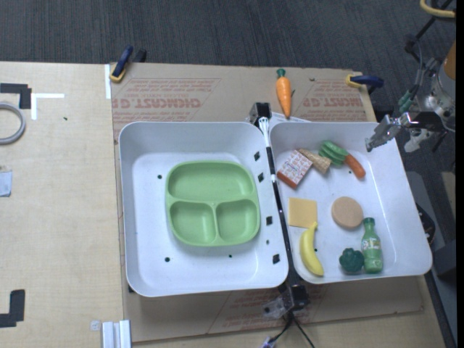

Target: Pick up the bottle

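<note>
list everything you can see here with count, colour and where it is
bins: 2, white, side by side on the bench
divided plate: 1, light green, left bin
bottle: 1, green, right bin, near corner
broccoli: 1, dark green, beside the bottle
banana: 1, yellow, right bin
cheese slice: 1, yellow, above the banana
round disc: 1, tan, right bin
carrot: 1, orange, outside, behind the bins
gripper: 1, grey, over the right bin's far right rim

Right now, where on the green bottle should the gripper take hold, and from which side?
Grip the bottle across its labelled body, coming from above. It lies flat, neck toward the far rim, with broccoli touching its left side, so close the fingers carefully there.
</note>
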You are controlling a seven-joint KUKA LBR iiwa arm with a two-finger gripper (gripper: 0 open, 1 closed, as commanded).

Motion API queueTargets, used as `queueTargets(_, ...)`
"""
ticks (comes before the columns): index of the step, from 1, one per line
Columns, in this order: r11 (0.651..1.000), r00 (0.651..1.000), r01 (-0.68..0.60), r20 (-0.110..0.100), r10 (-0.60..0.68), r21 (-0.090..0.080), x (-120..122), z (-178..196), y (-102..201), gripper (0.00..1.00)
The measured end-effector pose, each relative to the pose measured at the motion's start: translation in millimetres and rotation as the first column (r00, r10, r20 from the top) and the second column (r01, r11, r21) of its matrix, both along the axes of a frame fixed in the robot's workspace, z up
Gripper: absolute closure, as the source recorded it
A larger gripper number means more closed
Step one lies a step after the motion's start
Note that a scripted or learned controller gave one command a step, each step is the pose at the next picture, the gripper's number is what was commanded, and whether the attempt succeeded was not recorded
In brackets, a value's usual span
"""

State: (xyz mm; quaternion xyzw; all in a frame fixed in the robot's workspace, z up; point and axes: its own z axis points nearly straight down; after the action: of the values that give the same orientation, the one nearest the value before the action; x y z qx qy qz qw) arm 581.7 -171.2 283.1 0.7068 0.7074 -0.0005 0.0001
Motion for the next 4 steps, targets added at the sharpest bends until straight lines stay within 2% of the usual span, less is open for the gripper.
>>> queueTargets(1,1.0,1.0,-0.002,0.001,0.002,-0.002,0,9,0,1.0)
queueTargets(2,0.999,0.999,0.053,-0.001,-0.053,0.0,-56,-91,81,1.0)
queueTargets(3,0.99,0.99,0.139,-0.002,-0.139,0.0,-105,-91,148,1.0)
queueTargets(4,0.997,0.997,0.077,-0.001,-0.077,0.0,-105,-91,206,1.0)
